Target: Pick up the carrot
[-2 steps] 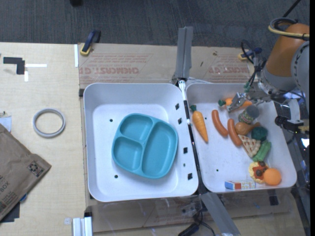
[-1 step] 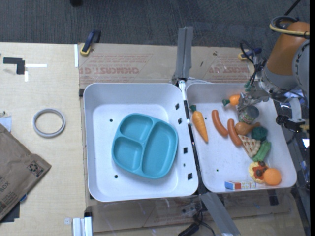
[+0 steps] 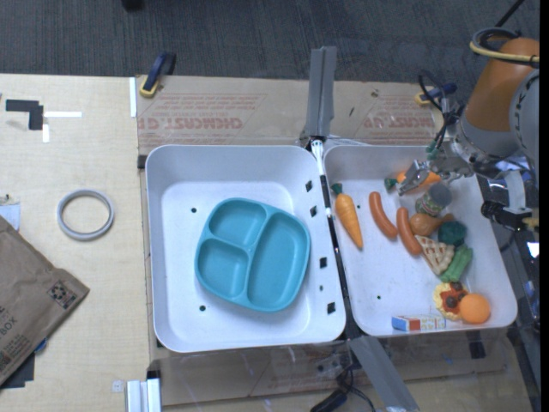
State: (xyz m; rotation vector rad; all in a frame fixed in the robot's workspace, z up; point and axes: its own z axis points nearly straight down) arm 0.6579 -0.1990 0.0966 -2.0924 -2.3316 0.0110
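The carrot lies at the right bin's left edge, its long axis running top to bottom, leafy end up, well left of the gripper, whose grip cannot be told.

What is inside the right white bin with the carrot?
The carrot lies by the right bin's left wall, with two sausages, a waffle, an orange and other toy foods. The gripper covers one orange piece.
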